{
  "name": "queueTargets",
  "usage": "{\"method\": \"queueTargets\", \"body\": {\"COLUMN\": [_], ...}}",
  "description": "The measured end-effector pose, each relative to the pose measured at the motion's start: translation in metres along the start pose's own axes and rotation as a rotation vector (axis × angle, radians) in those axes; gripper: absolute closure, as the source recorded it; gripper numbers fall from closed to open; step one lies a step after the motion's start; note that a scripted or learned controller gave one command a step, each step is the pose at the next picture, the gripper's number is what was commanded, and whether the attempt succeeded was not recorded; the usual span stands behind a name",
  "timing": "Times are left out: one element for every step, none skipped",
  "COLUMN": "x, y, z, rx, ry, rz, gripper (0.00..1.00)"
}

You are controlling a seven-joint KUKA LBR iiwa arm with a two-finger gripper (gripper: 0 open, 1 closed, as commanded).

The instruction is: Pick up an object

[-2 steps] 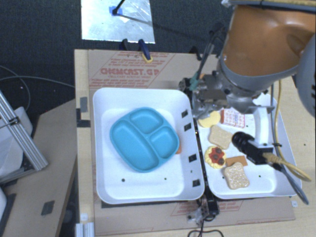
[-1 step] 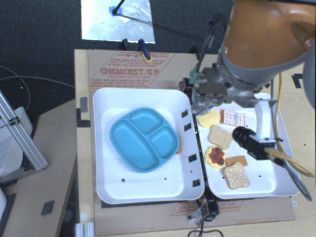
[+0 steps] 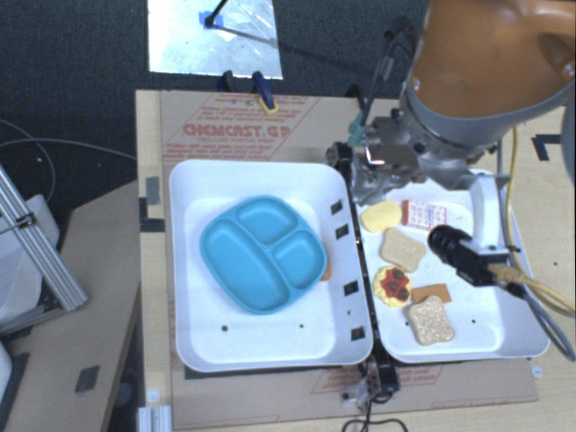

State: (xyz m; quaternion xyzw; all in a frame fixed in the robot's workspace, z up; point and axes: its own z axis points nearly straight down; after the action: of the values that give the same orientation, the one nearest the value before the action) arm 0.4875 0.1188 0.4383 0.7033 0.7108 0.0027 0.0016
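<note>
My gripper (image 3: 364,185) hangs over the back left corner of the right bin (image 3: 490,327), close to the divider between the bins. Just in front of it lies a yellow food piece (image 3: 382,215), with a small red and white box (image 3: 424,213) to its right. Further forward lie a pale bread slice (image 3: 402,249), a round piece with red topping (image 3: 393,285), a thin brown cracker (image 3: 431,292) and a speckled toast slice (image 3: 430,321). Nothing shows between the fingers.
A blue divided plate (image 3: 263,252) fills the middle of the left bin (image 3: 184,241); a small orange bit (image 3: 326,273) peeks from under its right edge. The arm's orange band (image 3: 490,43) looms over the back of the right bin.
</note>
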Motion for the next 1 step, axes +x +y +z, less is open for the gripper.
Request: {"method": "queueTargets", "body": {"x": [0.0364], "y": [0.0183], "z": [0.0949], "rx": [0.014], "ry": [-0.003], "rz": [0.004], "gripper": [1.0]}}
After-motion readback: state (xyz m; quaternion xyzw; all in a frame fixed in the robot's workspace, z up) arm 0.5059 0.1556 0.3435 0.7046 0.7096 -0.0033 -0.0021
